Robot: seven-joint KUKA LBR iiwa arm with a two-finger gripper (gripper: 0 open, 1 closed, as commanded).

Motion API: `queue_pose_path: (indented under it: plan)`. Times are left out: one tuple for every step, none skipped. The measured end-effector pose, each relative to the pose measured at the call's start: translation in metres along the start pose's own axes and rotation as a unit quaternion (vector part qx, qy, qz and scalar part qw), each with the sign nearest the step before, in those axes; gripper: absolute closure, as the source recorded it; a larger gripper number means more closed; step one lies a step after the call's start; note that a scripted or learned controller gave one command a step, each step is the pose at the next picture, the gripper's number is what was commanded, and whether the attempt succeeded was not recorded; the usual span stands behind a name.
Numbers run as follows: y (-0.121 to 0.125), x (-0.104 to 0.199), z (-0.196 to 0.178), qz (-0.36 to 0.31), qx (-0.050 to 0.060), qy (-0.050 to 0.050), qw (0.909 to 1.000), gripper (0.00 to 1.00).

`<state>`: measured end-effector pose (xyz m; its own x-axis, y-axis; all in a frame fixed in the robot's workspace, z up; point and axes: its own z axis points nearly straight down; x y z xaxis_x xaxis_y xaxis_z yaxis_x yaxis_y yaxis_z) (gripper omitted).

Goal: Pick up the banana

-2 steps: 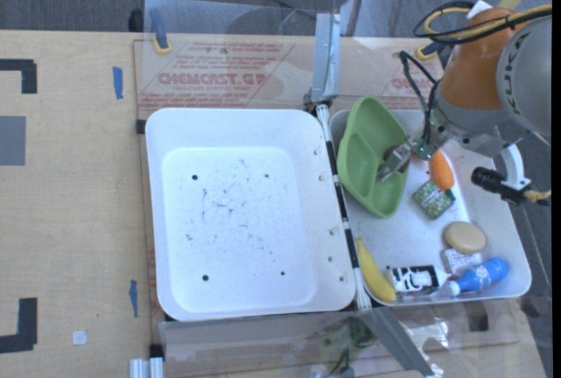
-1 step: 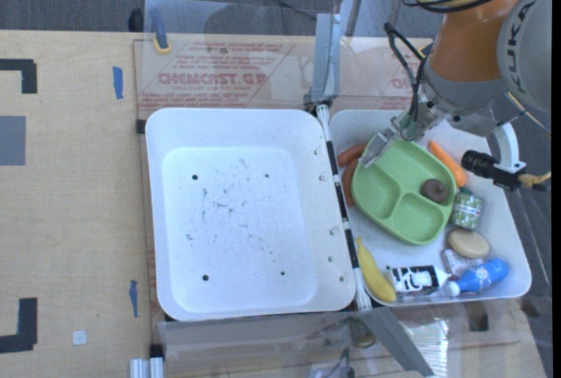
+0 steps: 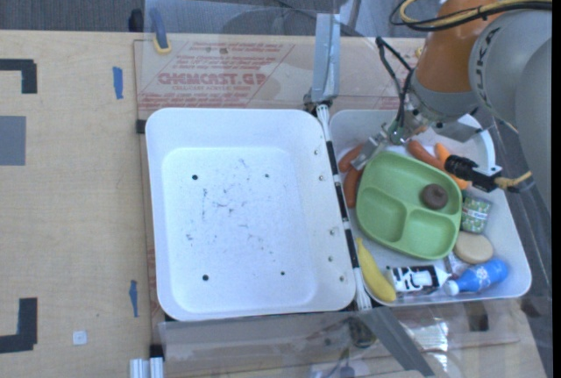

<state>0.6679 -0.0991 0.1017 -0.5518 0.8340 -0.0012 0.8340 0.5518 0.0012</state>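
Banana (image 3: 376,273): yellow, lying along the left wall of the right bin (image 3: 519,273), near its front corner, just beside the green divided tray (image 3: 399,218). Readable writing: red "CHEMCAST" lettering on the clear sheet (image 3: 215,69) behind the left bin (image 3: 232,135). Gripper (image 3: 396,132): at the right bin's back end, well apart from the banana; finger state cannot be told.

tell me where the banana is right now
The banana lies in the right bin, along its left wall near the front corner, just below the green divided plate and left of the blue-capped bottle.
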Motion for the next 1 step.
queue_pose_path:
  plan:
    - [-0.0698,0.0155,0.0082,0.048,-0.008,-0.007,0.9988,0.0]
